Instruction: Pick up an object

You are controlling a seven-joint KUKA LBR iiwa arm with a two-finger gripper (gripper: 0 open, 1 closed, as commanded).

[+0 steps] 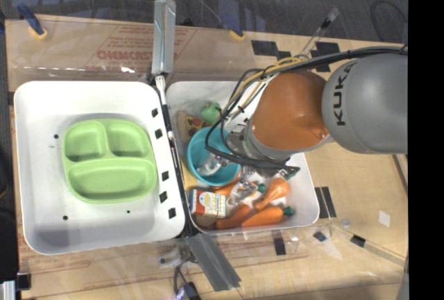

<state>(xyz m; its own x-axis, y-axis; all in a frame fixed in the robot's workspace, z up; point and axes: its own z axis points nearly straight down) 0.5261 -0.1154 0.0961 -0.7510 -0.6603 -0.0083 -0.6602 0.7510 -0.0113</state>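
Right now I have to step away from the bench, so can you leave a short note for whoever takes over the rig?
Claw: down in the right bin, over the blue bowl; the wrist hides whether it holds anything.
Right bin: blue bowl, two toy carrots along the near wall, a small juice carton at the near left corner, a green toy at the far side.
Left bin: green divided plate.
Done: the arm is lowered among the items.
Left: confirm a grasp, then lift.

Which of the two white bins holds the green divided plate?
The left bin holds the green divided plate, which lies alone in it. The right bin instead holds a blue bowl, toy carrots and the gripper.
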